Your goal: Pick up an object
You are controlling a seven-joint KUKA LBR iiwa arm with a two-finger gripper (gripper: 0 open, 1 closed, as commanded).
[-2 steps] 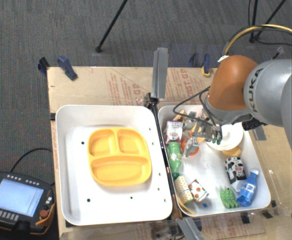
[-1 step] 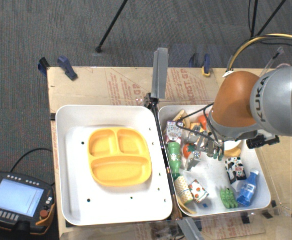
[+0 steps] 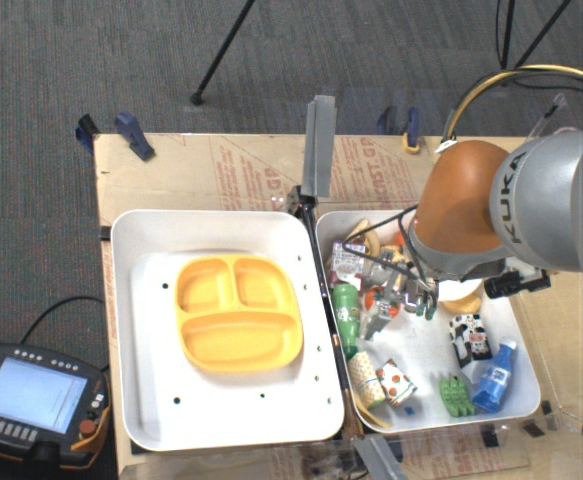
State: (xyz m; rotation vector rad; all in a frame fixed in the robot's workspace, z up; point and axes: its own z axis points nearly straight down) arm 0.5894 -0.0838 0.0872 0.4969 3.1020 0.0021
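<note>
Hovering low in right bin, gripper over green bottle and clutter, finger state unclear; yellow tray in left bin.

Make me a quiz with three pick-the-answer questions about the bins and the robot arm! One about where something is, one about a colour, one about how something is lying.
1. Where does the yellow divided plastic tray lie?
A. in the left white bin
B. in the right white bin
C. on the carpet

2. What colour is the small bottle near the right bin's lower right corner?
A. red
B. blue
C. black

3. How is the green bottle placed?
A. lying beside the right bin's left wall
B. hanging in the air
C. standing on the tray

Answers:
1 A: the tray fills the middle of the left bin.
2 B: its body is blue with a white cap.
3 A: it lies lengthwise on the bin floor by the left wall.
</note>
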